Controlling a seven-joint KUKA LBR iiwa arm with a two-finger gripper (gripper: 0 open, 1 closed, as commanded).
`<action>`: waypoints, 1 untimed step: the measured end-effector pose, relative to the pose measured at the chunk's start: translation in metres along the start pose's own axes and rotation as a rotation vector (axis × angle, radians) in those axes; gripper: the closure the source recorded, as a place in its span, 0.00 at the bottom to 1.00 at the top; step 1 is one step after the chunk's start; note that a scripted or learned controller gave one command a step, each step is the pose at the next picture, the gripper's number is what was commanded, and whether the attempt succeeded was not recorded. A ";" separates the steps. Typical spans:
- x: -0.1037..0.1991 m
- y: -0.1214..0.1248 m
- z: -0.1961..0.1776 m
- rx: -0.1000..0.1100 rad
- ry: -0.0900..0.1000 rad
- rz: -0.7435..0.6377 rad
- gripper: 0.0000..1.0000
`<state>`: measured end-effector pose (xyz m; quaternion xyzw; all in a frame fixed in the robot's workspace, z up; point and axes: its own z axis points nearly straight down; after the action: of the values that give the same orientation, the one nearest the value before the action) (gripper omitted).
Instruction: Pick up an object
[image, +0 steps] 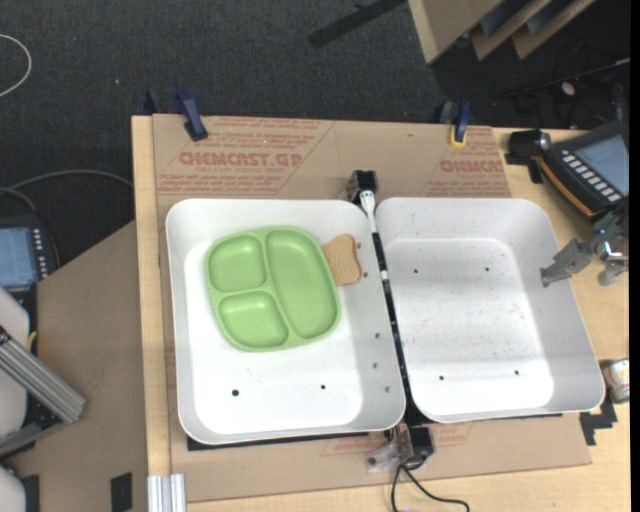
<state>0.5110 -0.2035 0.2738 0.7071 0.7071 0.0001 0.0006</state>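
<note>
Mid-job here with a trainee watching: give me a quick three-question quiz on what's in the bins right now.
1. True or false: the green divided plate lies in the right bin.
2. Multiple choice: the tan sponge-like piece sits (A) at the plate's right edge, touching it, (B) in the right bin, (C) on the cardboard outside the bins.
3. Fill in: the plate has ___ compartments.

Key
1. False; it lies in the left bin.
2. A.
3. Three.

The gripper is over the right bin's right rim.
</note>
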 end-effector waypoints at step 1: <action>0.033 -0.031 -0.110 -0.012 -0.002 -0.004 0.00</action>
<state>0.4794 -0.1707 0.3835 0.7056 0.7085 0.0034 0.0056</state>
